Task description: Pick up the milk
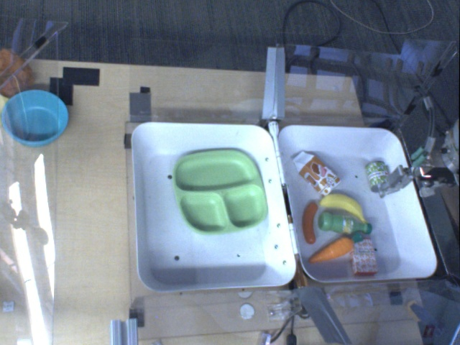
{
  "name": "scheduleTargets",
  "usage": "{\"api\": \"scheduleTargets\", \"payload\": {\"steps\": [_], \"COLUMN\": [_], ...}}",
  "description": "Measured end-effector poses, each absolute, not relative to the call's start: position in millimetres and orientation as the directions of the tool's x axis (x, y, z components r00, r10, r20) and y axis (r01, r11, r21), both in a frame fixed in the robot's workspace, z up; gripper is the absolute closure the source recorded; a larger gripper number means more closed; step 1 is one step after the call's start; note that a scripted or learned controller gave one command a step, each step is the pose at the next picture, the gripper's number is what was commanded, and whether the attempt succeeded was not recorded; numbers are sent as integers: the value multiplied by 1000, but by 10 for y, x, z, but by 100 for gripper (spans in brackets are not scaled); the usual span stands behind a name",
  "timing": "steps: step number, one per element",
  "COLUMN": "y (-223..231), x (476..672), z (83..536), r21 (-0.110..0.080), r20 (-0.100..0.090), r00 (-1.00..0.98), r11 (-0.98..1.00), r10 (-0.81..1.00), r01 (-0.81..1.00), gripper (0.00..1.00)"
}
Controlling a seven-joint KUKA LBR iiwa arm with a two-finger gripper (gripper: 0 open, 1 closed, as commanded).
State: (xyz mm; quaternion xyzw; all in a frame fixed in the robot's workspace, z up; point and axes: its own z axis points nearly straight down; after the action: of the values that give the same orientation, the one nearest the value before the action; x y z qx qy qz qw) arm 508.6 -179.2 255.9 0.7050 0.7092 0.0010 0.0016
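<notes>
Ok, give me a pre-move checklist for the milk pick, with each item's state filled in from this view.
1. Target found: small orange-and-white milk carton lies on its side in the upper left of the right white bin: ok.
2. Space around the carton: yellow banana and red sausage lie below it, apart from it: ok.
3. Gripper over target: grey two-finger gripper sits at the bin's right side beside the green-labelled can, away from the carton: not ok.
4. Finger opening: cannot tell.
5. Nothing held: cannot tell.
6. Green divided plate in the left white bin is out of the path: ok.
</notes>
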Motion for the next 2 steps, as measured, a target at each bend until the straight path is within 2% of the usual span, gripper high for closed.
{"api": "scheduleTargets", "payload": {"steps": [1, 2], "y": [-1614, -1253], "x": [5866, 6705], "z": [1370, 1056], "r21": [5, 6], "r20": [-1, 0], "r00": [-54, 204], "r11": [54, -204], "r10": [999, 979], "r01": [999, 979], "gripper": [0, 0]}}
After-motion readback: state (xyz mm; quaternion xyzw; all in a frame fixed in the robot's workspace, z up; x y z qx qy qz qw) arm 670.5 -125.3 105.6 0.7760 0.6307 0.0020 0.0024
